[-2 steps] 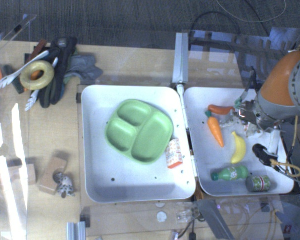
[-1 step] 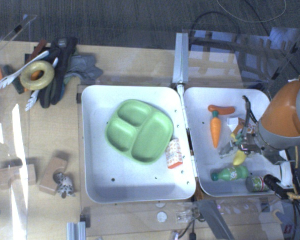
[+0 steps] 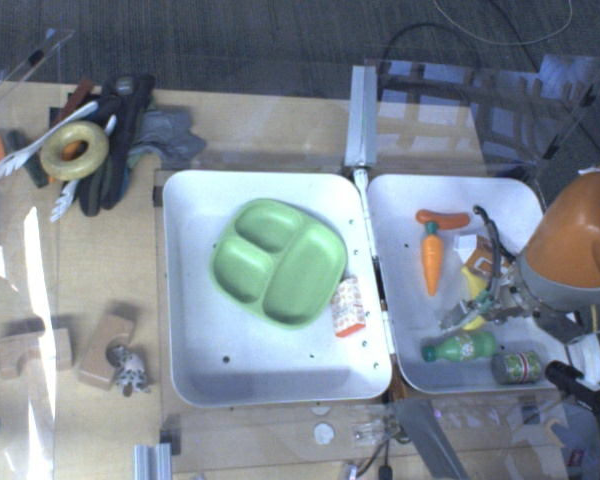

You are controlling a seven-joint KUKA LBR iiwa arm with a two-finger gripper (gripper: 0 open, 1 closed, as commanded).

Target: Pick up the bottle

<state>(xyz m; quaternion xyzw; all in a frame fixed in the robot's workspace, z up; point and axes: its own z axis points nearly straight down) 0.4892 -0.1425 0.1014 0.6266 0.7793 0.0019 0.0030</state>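
A green plastic bottle [image 3: 462,348] lies on its side near the front edge of the right bin [image 3: 405,268], its cap pointing left. My gripper [image 3: 477,310] hangs just above and behind it, over a yellow item [image 3: 474,280] in the middle of that bin. The grey and orange arm [image 3: 578,248] comes in from the right and covers the bin's right side. I see nothing lifted off the bin floor.
A green can [image 3: 517,366] lies right of the bottle. A carrot [image 3: 432,260] and an orange sausage-shaped toy [image 3: 442,219] lie further back. The left bin [image 3: 195,368] holds a green divided plate [image 3: 278,261] and a small white, red-labelled container [image 3: 347,307].
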